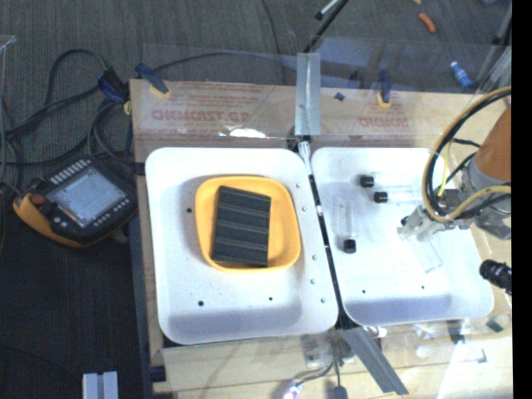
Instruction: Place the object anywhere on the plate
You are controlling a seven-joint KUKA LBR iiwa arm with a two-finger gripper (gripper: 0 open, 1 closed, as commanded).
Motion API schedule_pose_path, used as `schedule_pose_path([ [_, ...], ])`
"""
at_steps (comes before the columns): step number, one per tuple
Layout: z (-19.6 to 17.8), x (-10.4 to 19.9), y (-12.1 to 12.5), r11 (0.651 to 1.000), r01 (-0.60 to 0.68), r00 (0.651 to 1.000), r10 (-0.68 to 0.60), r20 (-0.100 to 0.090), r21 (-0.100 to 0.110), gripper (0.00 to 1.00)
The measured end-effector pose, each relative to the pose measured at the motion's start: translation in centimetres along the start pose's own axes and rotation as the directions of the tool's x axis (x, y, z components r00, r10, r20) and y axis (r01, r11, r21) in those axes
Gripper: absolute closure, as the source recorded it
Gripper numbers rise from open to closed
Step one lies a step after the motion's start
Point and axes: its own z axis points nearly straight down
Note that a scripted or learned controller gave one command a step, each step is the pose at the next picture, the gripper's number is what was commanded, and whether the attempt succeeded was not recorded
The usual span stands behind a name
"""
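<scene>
The dark ribbed block lies flat in the middle of the yellow plate, which sits in the left bin. The block looks stiff, light and not breakable. Its long side edges are the best place to pinch. The gripper is over the right bin, near its right edge. It looks see-through and blurry, so I cannot tell how its jaws stand.
</scene>
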Motion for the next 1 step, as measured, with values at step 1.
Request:
schedule_pose_path([
  [1,-0.01,-0.01,0.00,1.000,0.000,1.000,0.000,0.000,0.000,0.00],
])
